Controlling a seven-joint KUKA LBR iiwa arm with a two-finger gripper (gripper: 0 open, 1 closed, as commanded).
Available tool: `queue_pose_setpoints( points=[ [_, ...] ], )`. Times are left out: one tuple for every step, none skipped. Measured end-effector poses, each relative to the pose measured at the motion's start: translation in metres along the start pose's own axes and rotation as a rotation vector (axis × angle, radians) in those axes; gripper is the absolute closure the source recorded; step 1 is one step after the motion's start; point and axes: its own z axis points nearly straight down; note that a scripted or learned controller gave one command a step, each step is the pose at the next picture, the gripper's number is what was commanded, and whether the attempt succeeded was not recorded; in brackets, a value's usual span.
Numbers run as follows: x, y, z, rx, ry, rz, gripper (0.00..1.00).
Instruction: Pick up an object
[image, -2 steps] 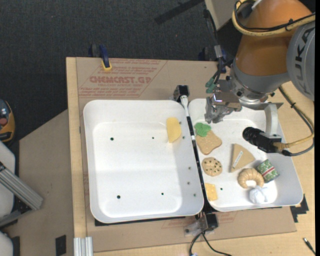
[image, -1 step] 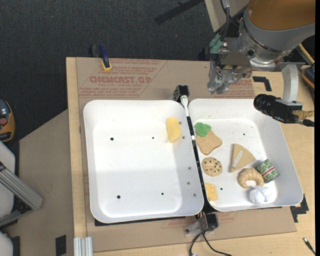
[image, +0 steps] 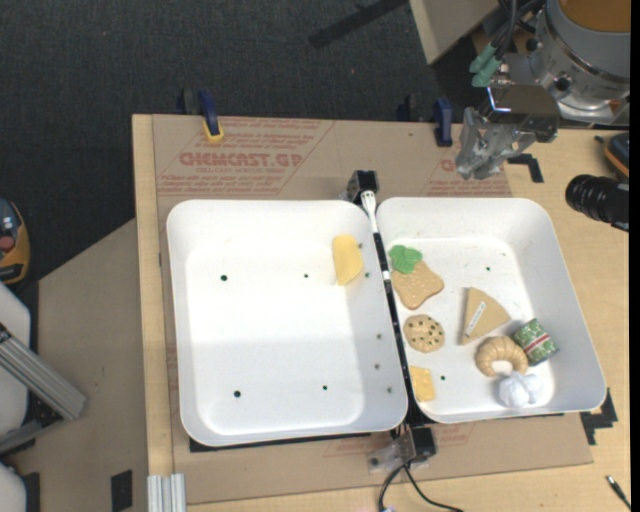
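Pincer (image: 487, 160) sits over the table just past the right bin's (image: 560, 262) far rim, nothing between its fingers; can't tell if they're spread or pressed together. Right bin holds a green piece (image: 405, 258), toast slice (image: 417, 286), cookie (image: 425, 332), wedge (image: 482, 314), croissant (image: 499, 354), green can (image: 535, 341), white lump (image: 521, 390) and yellow cube (image: 422, 383), packed close. Left bin (image: 200, 300) has one yellow piece (image: 346, 260) near the divider.

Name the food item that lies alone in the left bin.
The yellow piece, against the left bin's right wall. The cookie, croissant and the others lie in the right bin.
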Motion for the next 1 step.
queue_pose_setpoints(
  points=[
    [-0.0419,-0.053,-0.0502,-0.002,0.0,0.004,1.0]
  ],
)
